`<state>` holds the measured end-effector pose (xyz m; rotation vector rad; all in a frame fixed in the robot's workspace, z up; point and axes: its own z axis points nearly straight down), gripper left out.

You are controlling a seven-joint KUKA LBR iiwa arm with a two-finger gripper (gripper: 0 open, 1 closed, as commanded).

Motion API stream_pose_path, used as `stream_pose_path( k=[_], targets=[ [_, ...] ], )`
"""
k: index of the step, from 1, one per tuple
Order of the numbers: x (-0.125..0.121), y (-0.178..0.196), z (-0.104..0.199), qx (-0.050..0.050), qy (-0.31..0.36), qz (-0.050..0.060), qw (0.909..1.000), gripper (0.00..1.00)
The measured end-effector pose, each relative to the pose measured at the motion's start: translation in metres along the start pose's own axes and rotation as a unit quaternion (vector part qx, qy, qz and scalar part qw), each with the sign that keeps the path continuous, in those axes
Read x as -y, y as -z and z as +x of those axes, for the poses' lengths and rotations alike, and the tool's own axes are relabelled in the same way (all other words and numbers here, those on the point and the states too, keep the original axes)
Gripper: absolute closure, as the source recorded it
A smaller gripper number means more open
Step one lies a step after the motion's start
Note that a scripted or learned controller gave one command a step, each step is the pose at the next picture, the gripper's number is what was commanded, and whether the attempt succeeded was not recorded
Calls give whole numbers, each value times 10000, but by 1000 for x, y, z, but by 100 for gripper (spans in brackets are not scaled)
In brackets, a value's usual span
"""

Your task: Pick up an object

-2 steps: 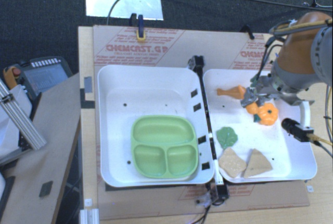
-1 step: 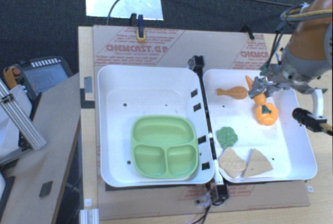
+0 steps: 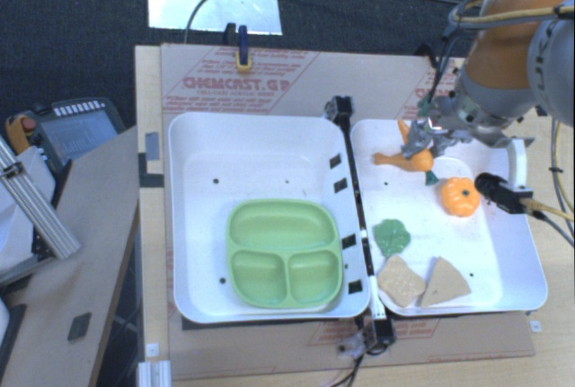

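**Tool down at the far end of the right bin, over the orange gourd**

You are looking down on the counter (image 3: 153, 197) with two white bins side by side. The arm (image 3: 526, 26) comes in from the right, its orange band high in the far right corner, and the tool (image 3: 422, 136) sits low over the far part of the right bin (image 3: 530, 277). You cannot tell how far the tool is open: its tips merge with the object below them. Directly under and touching the tool lies an orange gourd-shaped toy (image 3: 409, 161), its narrow neck pointing left. Whether the toy is actually between the tool's tips or only beside them is not clear from this angle.

Just to the near right of that toy sits a small orange pumpkin (image 3: 459, 197) with a green stem, apart from the tool. Nearer to you, close to the divider, lies a green leafy piece (image 3: 392, 236). At the near edge of the same bin rest two tan pieces side by side: a bread slice (image 3: 402, 280) and a wedge (image 3: 446, 283), touching or almost touching.

The left bin (image 3: 198, 161) carries a green divided plate (image 3: 285, 251) in its near half, with three compartments
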<state>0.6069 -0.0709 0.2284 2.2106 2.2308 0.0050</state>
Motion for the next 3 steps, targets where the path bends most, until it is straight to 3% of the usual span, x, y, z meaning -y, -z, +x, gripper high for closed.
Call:
stream_pose_path(
  k=[3],
  targets=[
    [-41,0,180,-2,0,-2,10000,100]
  ],
)
